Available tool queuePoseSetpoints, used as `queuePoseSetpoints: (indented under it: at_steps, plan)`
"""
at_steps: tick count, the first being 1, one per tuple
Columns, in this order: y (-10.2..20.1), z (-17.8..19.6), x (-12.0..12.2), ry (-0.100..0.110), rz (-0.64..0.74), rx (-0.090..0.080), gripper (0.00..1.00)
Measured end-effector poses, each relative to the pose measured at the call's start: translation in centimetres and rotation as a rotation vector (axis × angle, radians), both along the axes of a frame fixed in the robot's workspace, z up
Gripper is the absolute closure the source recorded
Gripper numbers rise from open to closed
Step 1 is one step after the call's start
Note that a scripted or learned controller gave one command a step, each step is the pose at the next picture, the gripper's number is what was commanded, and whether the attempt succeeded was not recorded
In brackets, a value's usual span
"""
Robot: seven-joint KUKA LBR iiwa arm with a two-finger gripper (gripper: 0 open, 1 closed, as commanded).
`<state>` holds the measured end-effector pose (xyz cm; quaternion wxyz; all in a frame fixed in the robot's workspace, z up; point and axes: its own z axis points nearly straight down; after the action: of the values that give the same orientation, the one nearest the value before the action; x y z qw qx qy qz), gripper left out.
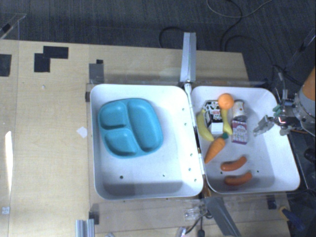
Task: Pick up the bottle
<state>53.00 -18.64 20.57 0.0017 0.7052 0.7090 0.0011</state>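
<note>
Small clear bottle [239, 124] with a dark cap and purple-red label: lying in the right white bin [284, 174], cap toward the far wall, just beside a yellow banana [226, 123] and a black-and-white carton [214, 118]. Orange ball [225, 101] at the far end; orange carrot [215, 149] and two red-brown sausages [233, 165] nearer the front. Gripper [269, 124] over the bin's right side, apart from the bottle, holding nothing; opening cannot be told. Blue sectioned plastic tray [130, 127] in the left white bin [148, 184].
</note>
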Motion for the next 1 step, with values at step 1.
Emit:
queuePoseSetpoints:
  at_steps: [1]
  plan:
    - [-0.36, -6.1, -4.21, 0.0, -0.033, 0.0, 0.0]
